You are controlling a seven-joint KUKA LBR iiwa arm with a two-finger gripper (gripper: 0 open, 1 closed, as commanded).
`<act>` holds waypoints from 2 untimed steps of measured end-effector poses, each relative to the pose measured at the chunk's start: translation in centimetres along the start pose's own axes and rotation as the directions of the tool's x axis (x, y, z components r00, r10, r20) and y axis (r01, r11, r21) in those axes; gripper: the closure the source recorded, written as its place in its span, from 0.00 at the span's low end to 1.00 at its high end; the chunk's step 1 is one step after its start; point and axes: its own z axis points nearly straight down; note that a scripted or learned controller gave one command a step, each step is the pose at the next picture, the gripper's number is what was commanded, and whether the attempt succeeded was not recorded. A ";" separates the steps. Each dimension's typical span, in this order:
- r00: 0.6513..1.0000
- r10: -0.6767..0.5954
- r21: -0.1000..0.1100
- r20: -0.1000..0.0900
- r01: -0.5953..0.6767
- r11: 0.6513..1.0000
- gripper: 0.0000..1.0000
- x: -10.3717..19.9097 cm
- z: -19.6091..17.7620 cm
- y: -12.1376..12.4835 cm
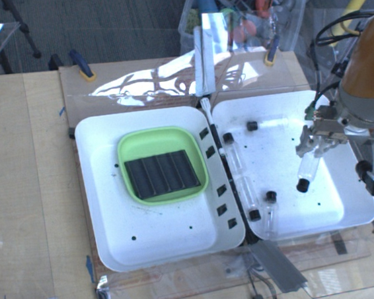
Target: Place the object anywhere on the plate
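A green plate [126,152] sits in the left bin [107,213], and a dark ridged slab [161,173] lies flat across its middle. My gripper [311,152] hangs over the right bin [352,208], well to the right of the plate. A clear tube with a black cap [304,174] juts down and to the left from between its fingers, cap end lowest. The gripper is shut on the tube's upper end.
Several more clear, black-capped tubes lie in the right bin: one near the back [252,126], one along the divider [237,167], one at the front [269,200]. A clear box of bright items [244,0] stands behind the bins. The arm's body [366,87] fills the right side.
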 end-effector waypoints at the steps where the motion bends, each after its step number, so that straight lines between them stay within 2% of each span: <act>1: 1.000 0.000 0.000 0.000 0.000 1.000 0.00 0.0 0.0 0.0; 2: 0.999 -0.037 -0.004 0.004 0.037 0.999 0.00 -6.7 1.2 4.1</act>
